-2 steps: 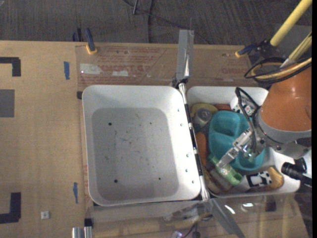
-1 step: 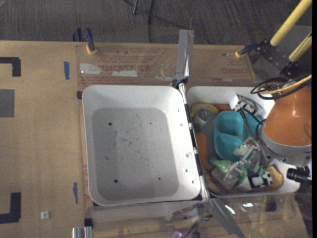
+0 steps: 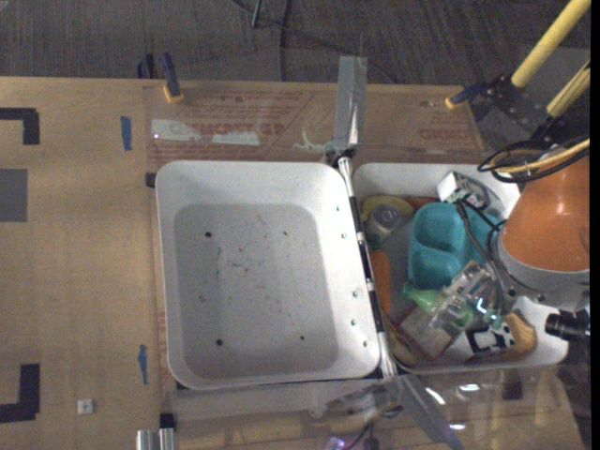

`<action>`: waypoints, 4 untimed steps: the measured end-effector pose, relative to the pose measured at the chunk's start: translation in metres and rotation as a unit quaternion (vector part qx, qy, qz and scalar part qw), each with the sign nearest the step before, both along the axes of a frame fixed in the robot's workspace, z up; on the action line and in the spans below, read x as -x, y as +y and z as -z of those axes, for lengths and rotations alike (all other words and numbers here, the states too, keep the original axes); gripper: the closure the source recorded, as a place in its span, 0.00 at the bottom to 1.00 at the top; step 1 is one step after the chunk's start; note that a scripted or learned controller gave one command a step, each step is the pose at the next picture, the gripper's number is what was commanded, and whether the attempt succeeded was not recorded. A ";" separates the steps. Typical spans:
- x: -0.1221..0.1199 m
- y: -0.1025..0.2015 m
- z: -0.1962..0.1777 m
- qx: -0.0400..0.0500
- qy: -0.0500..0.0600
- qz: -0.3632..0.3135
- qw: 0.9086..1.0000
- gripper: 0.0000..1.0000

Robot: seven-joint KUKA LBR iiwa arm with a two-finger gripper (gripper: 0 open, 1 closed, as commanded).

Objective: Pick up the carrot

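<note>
The carrot [image 3: 381, 277] is a slim orange piece lying along the left wall of the right bin [image 3: 412, 360], partly hidden by the things around it. My gripper [image 3: 464, 298] hangs low over the middle of that bin, to the right of the carrot and a short way off it. It sits just below a teal container [image 3: 436, 242] and beside a small green piece [image 3: 425, 298]. The grey arm with its orange band [image 3: 553, 218] reaches in from the right and covers the bin's right side.
The right bin is crowded: a yellow item [image 3: 388, 204] and a grey can [image 3: 382, 221] at the back left, a brown object [image 3: 424, 334] at the front, a black and white piece [image 3: 495, 334] near the front right. The left bin [image 3: 178, 251] stands alongside.
</note>
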State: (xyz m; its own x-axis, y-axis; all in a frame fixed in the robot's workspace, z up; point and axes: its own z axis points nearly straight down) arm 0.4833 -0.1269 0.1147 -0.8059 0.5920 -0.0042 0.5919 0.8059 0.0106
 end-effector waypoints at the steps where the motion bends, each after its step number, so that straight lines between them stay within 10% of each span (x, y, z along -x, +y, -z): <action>1: -0.006 -0.021 0.019 0.007 -0.010 -0.088 0.996 1.00; 2: -0.019 -0.049 -0.132 0.006 0.000 -0.367 0.930 1.00; 3: -0.019 -0.049 -0.132 0.006 0.000 -0.367 0.930 0.00; 4: -0.009 -0.058 -0.052 0.004 0.002 -0.251 0.968 0.00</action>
State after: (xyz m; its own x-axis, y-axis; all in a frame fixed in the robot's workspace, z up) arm 0.4927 -0.1852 0.1667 -0.9922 0.1248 -0.0037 0.1248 0.9922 0.0012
